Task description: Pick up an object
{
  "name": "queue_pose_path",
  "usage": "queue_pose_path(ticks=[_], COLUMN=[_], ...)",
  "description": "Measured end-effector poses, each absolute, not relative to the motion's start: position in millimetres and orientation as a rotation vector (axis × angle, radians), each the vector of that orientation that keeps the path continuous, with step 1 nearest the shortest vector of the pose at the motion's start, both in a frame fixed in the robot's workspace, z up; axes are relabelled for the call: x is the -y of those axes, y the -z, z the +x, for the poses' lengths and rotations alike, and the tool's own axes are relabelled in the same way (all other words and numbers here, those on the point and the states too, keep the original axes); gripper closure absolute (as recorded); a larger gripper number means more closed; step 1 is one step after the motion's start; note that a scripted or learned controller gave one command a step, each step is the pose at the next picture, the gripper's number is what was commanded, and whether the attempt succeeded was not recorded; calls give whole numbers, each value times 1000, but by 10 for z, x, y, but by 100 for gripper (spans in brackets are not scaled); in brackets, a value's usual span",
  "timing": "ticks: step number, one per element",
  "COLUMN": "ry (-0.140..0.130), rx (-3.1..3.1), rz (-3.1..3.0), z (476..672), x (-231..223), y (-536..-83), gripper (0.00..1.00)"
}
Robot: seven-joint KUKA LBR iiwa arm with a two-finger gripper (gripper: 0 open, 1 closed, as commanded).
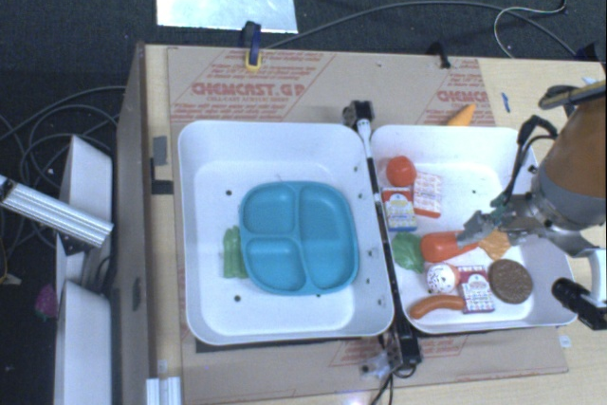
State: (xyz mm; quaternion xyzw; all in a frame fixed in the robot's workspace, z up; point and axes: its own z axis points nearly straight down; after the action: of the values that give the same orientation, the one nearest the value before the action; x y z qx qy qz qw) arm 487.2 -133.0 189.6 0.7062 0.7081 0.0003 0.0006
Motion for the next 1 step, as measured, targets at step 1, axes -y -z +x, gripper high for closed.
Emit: queue_pose_path(ticks=[1], ry=[-11], rx=[-2215], rz=[2209], z=[5270], x=[1040], y=[-1074], gripper=[0])
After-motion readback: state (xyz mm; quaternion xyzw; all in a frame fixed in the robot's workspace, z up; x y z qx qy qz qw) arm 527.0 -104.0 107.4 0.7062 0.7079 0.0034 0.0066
